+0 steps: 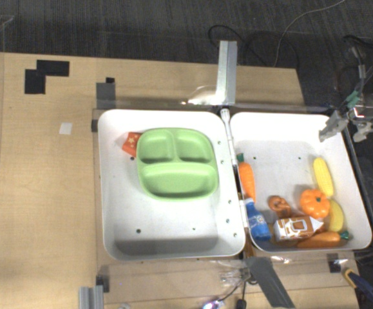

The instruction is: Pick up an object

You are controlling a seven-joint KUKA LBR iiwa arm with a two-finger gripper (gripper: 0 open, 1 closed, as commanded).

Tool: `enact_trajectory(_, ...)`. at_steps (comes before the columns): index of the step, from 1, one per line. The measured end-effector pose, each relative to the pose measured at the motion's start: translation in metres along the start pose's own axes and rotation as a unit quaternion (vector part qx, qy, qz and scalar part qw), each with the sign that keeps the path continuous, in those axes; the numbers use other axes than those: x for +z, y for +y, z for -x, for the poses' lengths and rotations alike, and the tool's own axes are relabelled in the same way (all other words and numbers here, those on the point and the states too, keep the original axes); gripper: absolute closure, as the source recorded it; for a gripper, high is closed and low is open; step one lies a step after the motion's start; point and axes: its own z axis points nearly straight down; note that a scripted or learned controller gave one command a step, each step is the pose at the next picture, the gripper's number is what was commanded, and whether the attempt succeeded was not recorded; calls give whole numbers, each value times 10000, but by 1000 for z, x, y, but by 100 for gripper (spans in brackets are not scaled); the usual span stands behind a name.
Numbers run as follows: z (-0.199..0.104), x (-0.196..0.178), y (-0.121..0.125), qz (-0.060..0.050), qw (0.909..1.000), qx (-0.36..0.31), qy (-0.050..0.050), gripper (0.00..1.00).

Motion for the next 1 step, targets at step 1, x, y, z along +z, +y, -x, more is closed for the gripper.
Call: enact_trajectory(1,19,133,-24,10,9970,-774,1,0)
